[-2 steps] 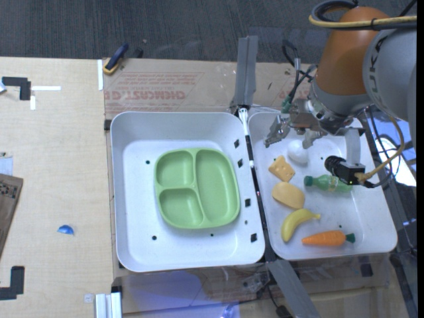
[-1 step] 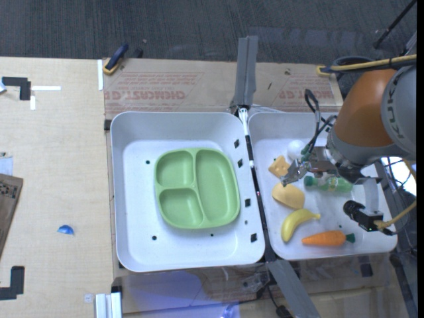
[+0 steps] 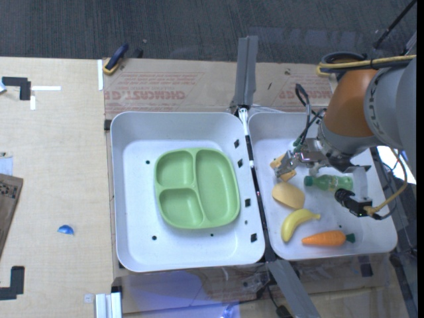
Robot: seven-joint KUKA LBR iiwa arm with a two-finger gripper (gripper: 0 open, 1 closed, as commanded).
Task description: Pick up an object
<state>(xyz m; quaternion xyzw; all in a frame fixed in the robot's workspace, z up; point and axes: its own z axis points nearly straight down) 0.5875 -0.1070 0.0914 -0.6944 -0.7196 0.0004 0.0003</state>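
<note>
Camera view: the objects to be picked lie loose in the right bin (image 3: 384, 240), presumably scattered there so that any one can be taken. A yellow banana (image 3: 296, 222) is seen near the bin's front, an orange carrot (image 3: 326, 239) with a green stub just beside it to the right, and a pale yellow wedge-shaped piece (image 3: 289, 195) just above the banana. A green bottle-like item (image 3: 326, 181) lies on its side near the wedge, partly overlapped by the arm's wrist.

The claw (image 3: 289, 166) is lowered into the right bin, above the wedge and left of the green item. A small yellowish thing appears at its tip, but whether it is a held object or part of the fitting cannot be made out; whether the claw is open or closed cannot be told. Its position is judged to be that of a pick attempt over the cluster.

The left bin (image 3: 126, 197) carries a green divided plate (image 3: 197, 187), three compartments, set flat near the middle, well apart from the claw.

On the table (image 3: 53, 164) a small blue object (image 3: 65, 230) is noted far left. The arm's body is cut off at the right edge, and cables blur the wrist area.
</note>
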